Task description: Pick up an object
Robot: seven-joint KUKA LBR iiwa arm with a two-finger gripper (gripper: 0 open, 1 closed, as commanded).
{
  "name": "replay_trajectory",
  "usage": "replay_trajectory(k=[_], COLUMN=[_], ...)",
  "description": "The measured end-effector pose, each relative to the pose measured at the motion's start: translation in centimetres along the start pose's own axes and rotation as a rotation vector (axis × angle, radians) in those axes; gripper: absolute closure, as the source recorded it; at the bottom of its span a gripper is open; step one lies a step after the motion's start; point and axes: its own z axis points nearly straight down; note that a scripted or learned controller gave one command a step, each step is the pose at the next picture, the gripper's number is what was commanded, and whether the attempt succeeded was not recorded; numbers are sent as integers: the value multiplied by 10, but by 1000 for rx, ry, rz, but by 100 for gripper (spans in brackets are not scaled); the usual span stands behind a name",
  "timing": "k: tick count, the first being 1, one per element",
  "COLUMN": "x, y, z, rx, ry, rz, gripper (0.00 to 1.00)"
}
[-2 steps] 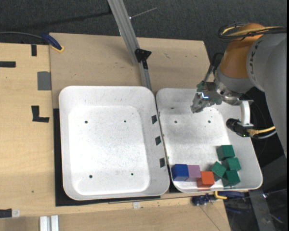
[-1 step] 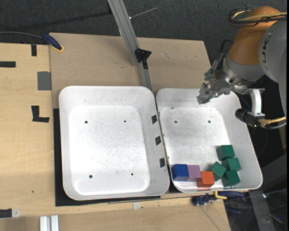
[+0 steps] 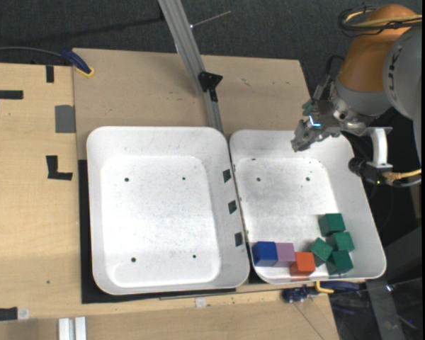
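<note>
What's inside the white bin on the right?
The right bin holds blocks bunched at its near edge: a blue one, a purple one, an orange one and several green ones. Anything beneath them is hidden.

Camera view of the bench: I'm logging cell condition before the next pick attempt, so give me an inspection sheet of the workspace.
Surface: wooden bench bearing left bin and right bin, side by side.
Job's things: blue block, purple block, orange block and four green blocks, clustered in the right bin's near right corner.
Clutter: black tape marks and a grey patch on the bench.
Grippers: gripper above the right bin's far edge, apart from the blocks.
Cables: yellow cable beside the arm.
Surroundings: slanted metal pole behind the bins.
</note>
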Motion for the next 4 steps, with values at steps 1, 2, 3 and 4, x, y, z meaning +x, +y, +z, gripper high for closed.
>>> replay_trajectory(k=[1, 2, 3, 4], x=[52, 114, 167, 230], y=[8, 8, 22, 17], z=[-13, -20, -23, -21], rx=[-1, 0, 0, 1], ry=[1, 2, 1, 1], rz=[-5, -7, -6, -6], gripper=[100, 100, 100, 100])
